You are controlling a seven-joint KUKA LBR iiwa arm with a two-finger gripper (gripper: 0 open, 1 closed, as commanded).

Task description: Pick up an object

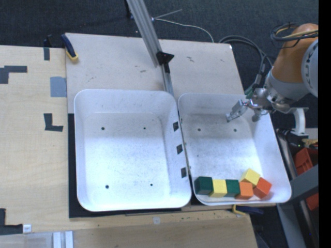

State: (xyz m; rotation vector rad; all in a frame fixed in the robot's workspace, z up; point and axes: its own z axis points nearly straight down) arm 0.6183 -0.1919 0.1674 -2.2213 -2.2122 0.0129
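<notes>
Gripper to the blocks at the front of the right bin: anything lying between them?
Nothing. In the camera view, bare speckled floor of the right bin separates the gripper, near the bin's far right side, from the row of blocks along its near wall.

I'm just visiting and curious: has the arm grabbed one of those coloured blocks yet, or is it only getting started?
Nothing looks picked up yet. The blocks all sit in a row at the near edge of the right bin. The gripper hangs over that bin's far side, well apart from them, with no block between its fingers. Left to do: move to a block, close on it and lift.
</notes>
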